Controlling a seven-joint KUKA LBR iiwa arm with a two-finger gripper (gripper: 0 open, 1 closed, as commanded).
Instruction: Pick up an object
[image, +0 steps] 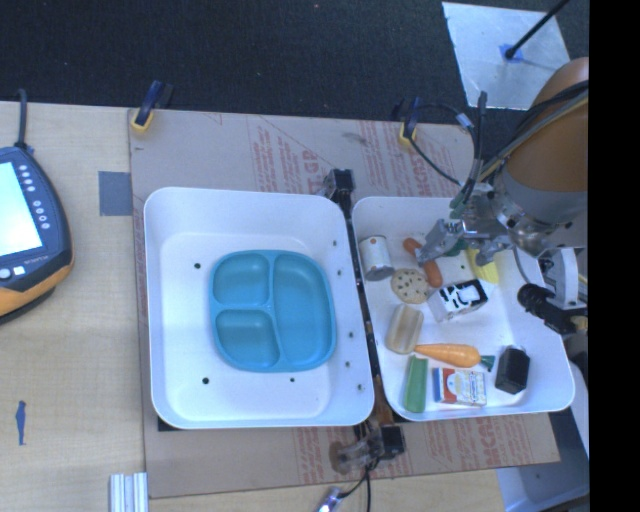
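Right bin (545, 400): we see all the loose things gathered here, so this is where the pick has to be made; they lie close together, which leaves little room between neighbours.
Left bin (170, 300): it carries just a blue tray (272, 308) with three compartments, lying flat in the middle; we judge it is the place for drops, kept apart from the clutter.
Gripper (448, 236): it hangs over the far part of the right bin, just beside a small orange piece (413, 245) and above a black-and-white carton (461, 297); the arm comes in from the right.
Fingers: we cannot tell whether they are wide or narrow; the metal parts blur together, and we see nothing between them.
Task's thing: not yet chosen, in our judgement; the nearest candidates are the orange piece, the can (375, 254) and the round biscuit (408, 285).
Others: a carrot (449, 353), a green bar (415, 384), a beige block (403, 328), a red-and-white box (459, 386) and a black block (512, 369) lie toward the near edge, well apart from the gripper.
Risk: we judge the tight packing could make the fingers nudge a neighbour.
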